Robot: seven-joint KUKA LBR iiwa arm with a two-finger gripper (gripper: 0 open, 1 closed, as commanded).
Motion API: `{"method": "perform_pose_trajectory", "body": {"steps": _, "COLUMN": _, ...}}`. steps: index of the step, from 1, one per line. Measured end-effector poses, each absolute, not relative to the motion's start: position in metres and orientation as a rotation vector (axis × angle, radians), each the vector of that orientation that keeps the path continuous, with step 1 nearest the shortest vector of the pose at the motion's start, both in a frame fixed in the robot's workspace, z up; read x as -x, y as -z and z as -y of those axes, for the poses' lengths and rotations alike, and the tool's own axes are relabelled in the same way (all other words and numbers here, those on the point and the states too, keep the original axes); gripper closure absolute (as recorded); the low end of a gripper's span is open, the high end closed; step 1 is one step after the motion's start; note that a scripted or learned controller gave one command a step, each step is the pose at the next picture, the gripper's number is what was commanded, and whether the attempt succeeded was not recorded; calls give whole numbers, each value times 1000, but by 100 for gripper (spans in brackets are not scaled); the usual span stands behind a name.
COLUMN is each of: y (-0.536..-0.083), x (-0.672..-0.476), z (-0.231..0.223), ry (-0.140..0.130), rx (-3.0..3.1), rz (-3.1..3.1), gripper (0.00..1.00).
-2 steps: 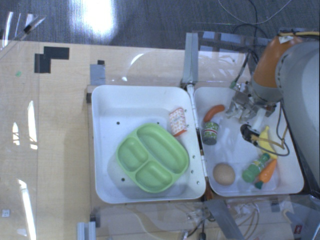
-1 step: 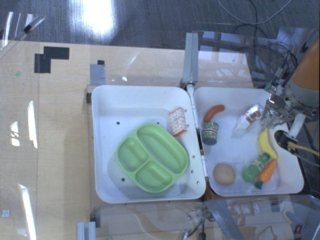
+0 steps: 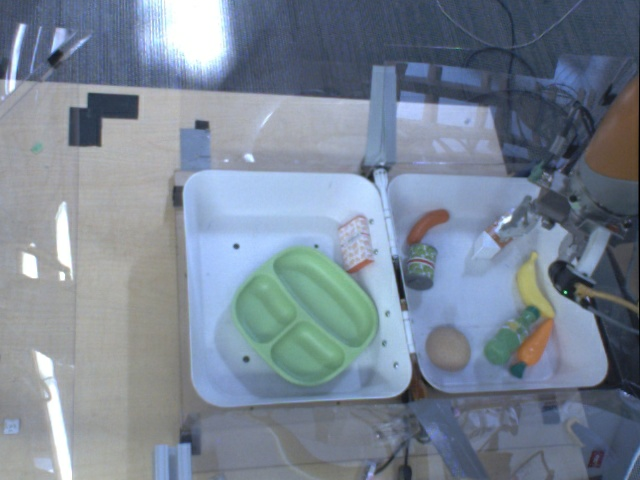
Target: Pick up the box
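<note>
Gripper (image 3: 520,220) sits at the right side of the frame over the right bin (image 3: 590,373), hanging off the grey wrist with the orange band at the far right edge. Jaw state: cannot tell, the tip is a blur of grey metal. A pale, partly see-through item (image 3: 484,251) lies just below-left of the tip; can't identify it, can't tell if they touch.

Right bin count: one yellow banana (image 3: 529,287), one orange carrot (image 3: 535,342), one green bottle (image 3: 509,340) lying against the carrot, one tan round ball (image 3: 448,348), one small green-labelled can (image 3: 421,265), one red sausage (image 3: 428,224) at the bin's upper left.

Left bin (image 3: 200,268) count: one box (image 3: 354,243), white and red, small, at the bin's right edge just left of the divider between bins, well apart from the gripper. One green three-compartment plate (image 3: 305,314) below-left of the box, lower centre of that bin, tilted diagonally.

Two bins total, side by side on the wooden bench (image 3: 90,298).
</note>
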State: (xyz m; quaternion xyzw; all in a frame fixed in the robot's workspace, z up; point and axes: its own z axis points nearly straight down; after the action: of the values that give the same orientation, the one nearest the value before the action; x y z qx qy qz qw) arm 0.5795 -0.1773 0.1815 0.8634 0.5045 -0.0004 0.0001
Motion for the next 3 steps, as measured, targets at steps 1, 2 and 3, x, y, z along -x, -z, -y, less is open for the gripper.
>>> {"method": "perform_pose_trajectory", "body": {"steps": 1, "y": -87, "x": -568, "z": 138, "ry": -10, "rx": -2605, "rz": -1745, "gripper": 0}}
{"method": "perform_pose_trajectory", "body": {"steps": 2, "y": -85, "x": -648, "z": 149, "ry": 0, "rx": -2809, "rz": -1410, "gripper": 0}}
{"method": "perform_pose_trajectory", "body": {"steps": 3, "y": -93, "x": -648, "z": 149, "ry": 7, "rx": -2804, "rz": -1423, "gripper": 100}}
